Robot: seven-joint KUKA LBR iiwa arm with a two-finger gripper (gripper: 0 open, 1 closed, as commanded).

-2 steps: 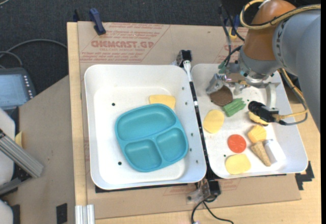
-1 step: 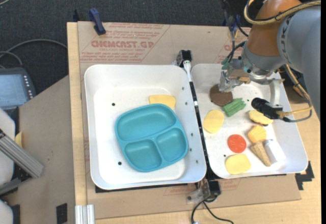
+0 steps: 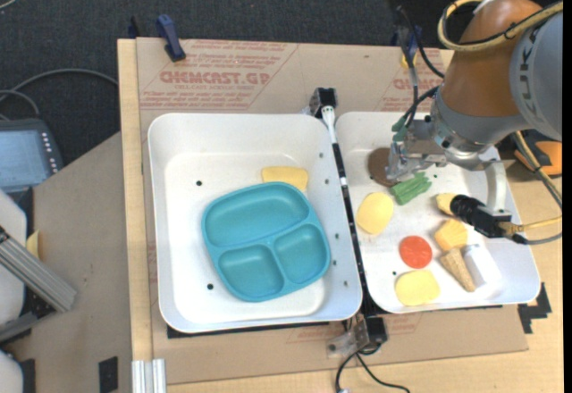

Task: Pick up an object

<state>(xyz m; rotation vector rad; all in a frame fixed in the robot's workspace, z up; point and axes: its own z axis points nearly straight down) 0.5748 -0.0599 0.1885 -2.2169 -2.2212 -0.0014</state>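
Grey arm's two-finger gripper [image 3: 413,170] hangs low over a green block [image 3: 410,190] in the right white bin [image 3: 523,280]; its grip cannot be told.

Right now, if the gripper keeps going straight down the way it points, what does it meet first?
Probably the green object just below the gripper in the right bin; depth is unclear from above.

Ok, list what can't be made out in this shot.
- Gripper: the wrist covers its fingers from above, so their state is hidden.
- Green piece: partly under the gripper; contact can't be told.
- Brown item: its right side is hidden by the gripper.
- Yellow piece in the left bin: its lower edge is covered by the blue tray.
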